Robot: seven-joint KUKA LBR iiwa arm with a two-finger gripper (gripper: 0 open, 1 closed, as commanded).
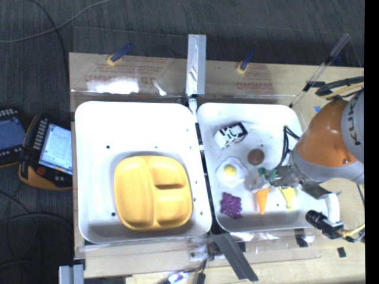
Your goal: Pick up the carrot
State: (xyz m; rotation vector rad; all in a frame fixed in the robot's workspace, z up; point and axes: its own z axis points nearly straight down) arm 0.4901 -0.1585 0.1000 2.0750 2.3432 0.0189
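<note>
While the arm [331, 141] hangs over the right bin [275, 112], the gripper [273, 179] sits low just above the carrot's [262, 200] thick end, so the step in hand looks like the approach or the start of the grasp. Whether the jaws stand apart or together I cannot tell; the wrist hides them, and nothing shows the carrot held.

That carrot lies in the right bin near its front wall, a short orange cone with its tip toward the front edge and a bit of green at the top, close under the gripper. A yellow piece [288, 196] lies just beside it on the right, and a purple cluster [231, 205] sits to its left.

By my judgement the next move calls for a closing that straddles the cone across its wide part, clear of the yellow piece; the smooth, tapering plastic may slip out toward the tip.

Other things look like toy food too: a fried egg [230, 171], flat and glossy, a small brown ball [256, 156], and a black-and-white block [231, 134]. The left bin [95, 129] holds a yellow tray [153, 189] with rounded, divided compartments, matte and moulded.
</note>
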